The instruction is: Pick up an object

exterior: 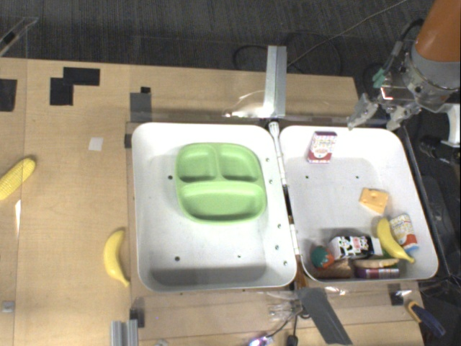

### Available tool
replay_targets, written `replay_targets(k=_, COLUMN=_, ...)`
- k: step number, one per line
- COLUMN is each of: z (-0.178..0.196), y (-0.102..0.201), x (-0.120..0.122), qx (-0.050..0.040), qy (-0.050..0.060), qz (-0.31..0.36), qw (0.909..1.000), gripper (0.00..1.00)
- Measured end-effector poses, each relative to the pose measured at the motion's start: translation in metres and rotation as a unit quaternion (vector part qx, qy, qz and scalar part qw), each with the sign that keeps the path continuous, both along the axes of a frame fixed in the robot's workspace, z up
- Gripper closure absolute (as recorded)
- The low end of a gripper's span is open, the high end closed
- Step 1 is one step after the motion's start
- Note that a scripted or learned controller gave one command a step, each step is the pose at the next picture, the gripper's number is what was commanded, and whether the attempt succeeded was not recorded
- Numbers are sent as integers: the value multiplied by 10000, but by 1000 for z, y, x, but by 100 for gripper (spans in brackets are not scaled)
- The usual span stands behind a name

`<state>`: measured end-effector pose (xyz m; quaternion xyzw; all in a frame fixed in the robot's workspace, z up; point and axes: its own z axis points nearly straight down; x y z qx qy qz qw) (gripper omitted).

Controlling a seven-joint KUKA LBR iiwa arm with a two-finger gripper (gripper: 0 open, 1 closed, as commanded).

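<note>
Camera view, nearest edge first: the right bin (414, 164) has its clutter packed into the near corner, likely slid or dropped there, which makes it awkward to reach. A milk carton (351, 246) lies on its side, touching an apple (319, 255) on one end and something dark and flat (374, 267) below it. Just beside them a banana (390, 239) leans over a small can (403, 231) against the bin wall.

A little further in, the cheese wedge (373, 200) sits alone on bare floor; I'd judge it the easiest pick, with room for fingers on either side. Further still, near the far wall, a small red-and-white box (322, 147) lies apart from everything.

The left bin (148, 215) holds a green divided tray (219, 181). Outside it on the bench (65, 193) lie a second banana (114, 257) and a corn cob (16, 178).

Farthest off, the gripper (380, 112) hangs above the right bin's far corner, fingers spread wide with nothing between them. It looks poised to choose, well apart from any object.
</note>
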<state>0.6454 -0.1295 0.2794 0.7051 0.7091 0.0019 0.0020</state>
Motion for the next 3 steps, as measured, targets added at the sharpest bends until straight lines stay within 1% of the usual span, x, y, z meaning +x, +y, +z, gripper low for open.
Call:
replay_targets(k=1, z=-131, y=19, x=4, qx=-5, qy=-2, qz=1230, qw=9924, gripper=0)
replay_targets(k=2, z=-187, y=31, x=26, qx=-21, qy=-5, qz=1452, qw=9894, gripper=0)
replay_targets(k=3, z=-175, y=31, x=28, qx=-28, qy=-46, qz=1453, qw=9894, gripper=100)
